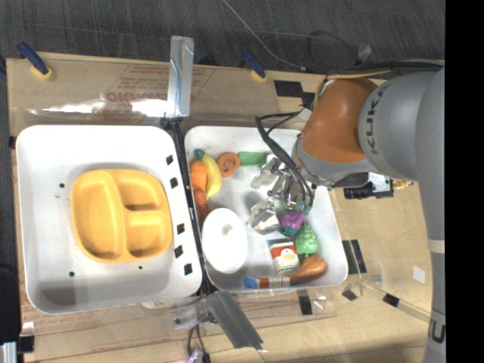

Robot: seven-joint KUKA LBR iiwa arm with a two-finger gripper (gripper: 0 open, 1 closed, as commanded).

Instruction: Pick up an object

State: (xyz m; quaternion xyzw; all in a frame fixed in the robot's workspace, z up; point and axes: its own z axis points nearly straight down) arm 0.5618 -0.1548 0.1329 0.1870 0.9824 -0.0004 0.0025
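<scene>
My gripper [266, 197] reaches into the right bin [330, 210] from the right, its metal fingers [264, 216] spread apart with nothing between them. It hovers near the bin's middle. Just right of it lie purple grapes [291, 221] and a green piece [306, 241]. A white bowl [224, 240] sits to its lower left. A banana [212, 175], an orange fruit [198, 177] and a carrot-like piece [228, 162] with a green stalk [253, 158] lie at the upper left. A small can [283, 255], an orange-brown piece [306, 268] and a marker [265, 282] lie along the near side.
The left bin [38, 203] holds a yellow divided plate [121, 212]. A black cable [265, 134] loops over the right bin's far edge. The grey arm with its orange band [340, 123] covers the bin's right rim.
</scene>
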